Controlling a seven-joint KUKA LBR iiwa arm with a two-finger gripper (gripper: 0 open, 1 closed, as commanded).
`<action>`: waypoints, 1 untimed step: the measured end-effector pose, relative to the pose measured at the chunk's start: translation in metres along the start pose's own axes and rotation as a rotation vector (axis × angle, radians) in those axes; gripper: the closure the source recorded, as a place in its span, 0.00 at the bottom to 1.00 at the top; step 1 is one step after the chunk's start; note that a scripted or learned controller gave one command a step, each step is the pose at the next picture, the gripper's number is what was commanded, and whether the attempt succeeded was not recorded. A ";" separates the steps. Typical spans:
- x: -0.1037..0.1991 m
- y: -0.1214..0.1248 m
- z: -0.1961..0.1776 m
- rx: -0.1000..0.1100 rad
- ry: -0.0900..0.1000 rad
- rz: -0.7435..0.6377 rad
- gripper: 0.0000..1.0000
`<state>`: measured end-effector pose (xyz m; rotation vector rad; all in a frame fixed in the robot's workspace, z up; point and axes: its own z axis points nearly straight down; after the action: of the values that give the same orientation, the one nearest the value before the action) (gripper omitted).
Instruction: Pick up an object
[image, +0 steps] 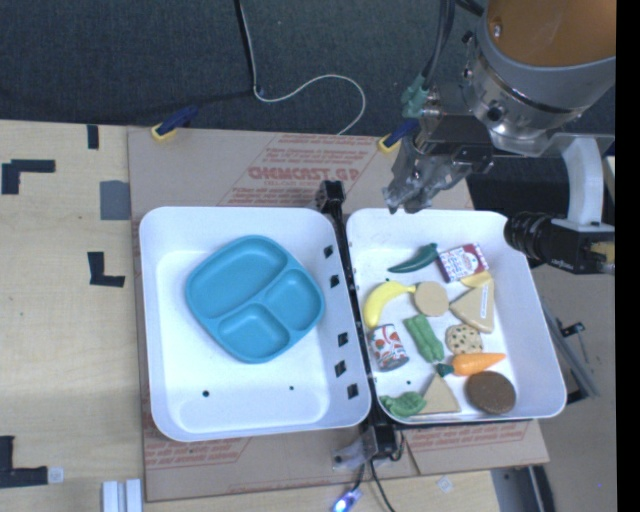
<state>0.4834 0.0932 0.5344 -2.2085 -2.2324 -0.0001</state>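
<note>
The right bin (545, 330) on the desk holds a loose heap of small toy foods, any of which could serve as the thing to pick up: a yellow banana (385, 299) near the left wall, a green pepper (414, 260) at the far side, a small red-and-white carton (461, 262) beside it, a carrot (472, 364) and a brown round cookie (492, 392) at the near right. They look like light, stiff plastic pieces with smooth, likely slippery skins, so none should crush, but a curved one may squirt out of a pinch. The banana seems the fairest target, since it lies a little apart from the rest; taking it across its narrow middle would probably hold best. The left bin (165, 330) carries a blue divided plate (254, 298). The gripper (410, 192) hangs above the far left corner of the right bin, close to the divider between the bins. Its jaws are blurred and dark against the cardboard, so I cannot tell how wide they stand, and nothing is seen between them.
</note>
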 end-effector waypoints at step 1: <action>-0.004 0.001 -0.010 0.000 -0.001 0.007 1.00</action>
<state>0.4840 0.0890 0.5448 -2.2166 -2.2250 0.0011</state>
